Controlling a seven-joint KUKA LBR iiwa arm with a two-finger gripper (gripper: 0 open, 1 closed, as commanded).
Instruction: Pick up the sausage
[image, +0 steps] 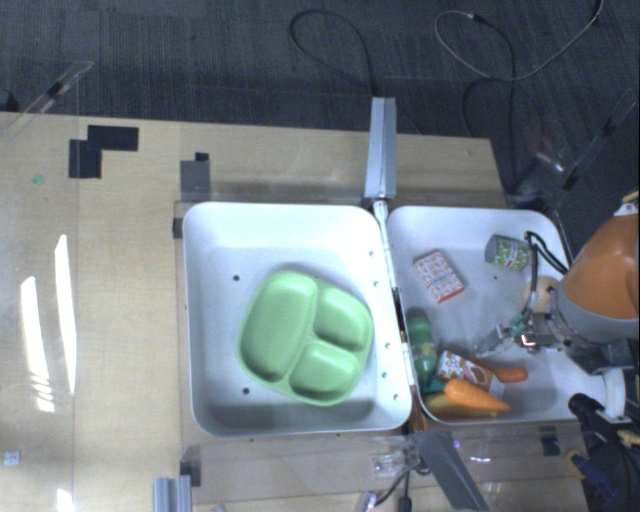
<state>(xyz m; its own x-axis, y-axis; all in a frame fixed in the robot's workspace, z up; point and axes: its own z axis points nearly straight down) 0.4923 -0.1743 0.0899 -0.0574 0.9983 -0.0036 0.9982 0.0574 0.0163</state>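
1. Two shallow white plastic bins are seen side by side on the wooden bench: the left bin (215, 300) and the right bin (470, 235), divided by a grey metal rail (381, 150).
2. A pale green plastic tray with three compartments (307, 337) is shown lying in the left bin, turned at a slant.
3. The grey arm with its orange band (605, 278) is seen entering from the right, over the right bin.
4. The two-finger gripper (512, 338) is located low in the right bin; whether it is spread or pressed together cannot be told, as the tip is small and blurred.
5. The slim reddish-orange sausage (503, 375) is found lying on the floor of the right bin, just beside and below the gripper; it is not seen to be held.
6. An orange carrot (468, 398) lies at the near wall, beside what may be a green bottle-like item (419, 336).
7. A small red-and-white patterned packet (438, 276) and a small grey-green pouch (508, 253) are placed further back.
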